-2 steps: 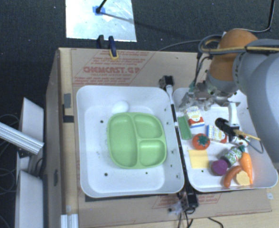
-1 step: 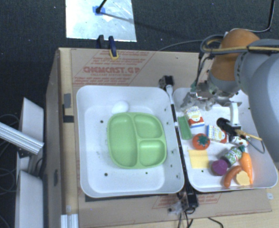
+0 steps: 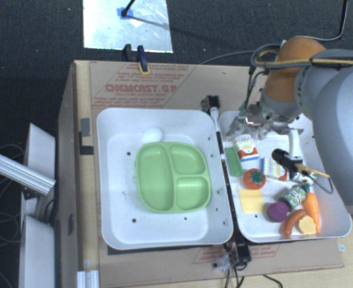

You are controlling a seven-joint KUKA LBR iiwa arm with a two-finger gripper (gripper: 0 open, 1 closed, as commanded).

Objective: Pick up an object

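My gripper (image 3: 250,126) hangs low over the far left corner of the right bin (image 3: 338,224), under the orange-banded wrist. Just in front of it stands a small white carton with red and blue print (image 3: 246,148). A green stick (image 3: 232,161) lies to the carton's left along the bin wall. Toward the front lie a red tomato (image 3: 254,178), a yellow square (image 3: 251,201), a purple piece (image 3: 278,210), a small can (image 3: 295,195), a carrot (image 3: 312,205) and a sausage (image 3: 290,221). Nothing shows held by the gripper.
The left bin (image 3: 119,221) holds a green divided plate (image 3: 173,177) in its middle. A small printed box (image 3: 273,170) lies right of the tomato. The arm's grey body covers the right bin's far right part.
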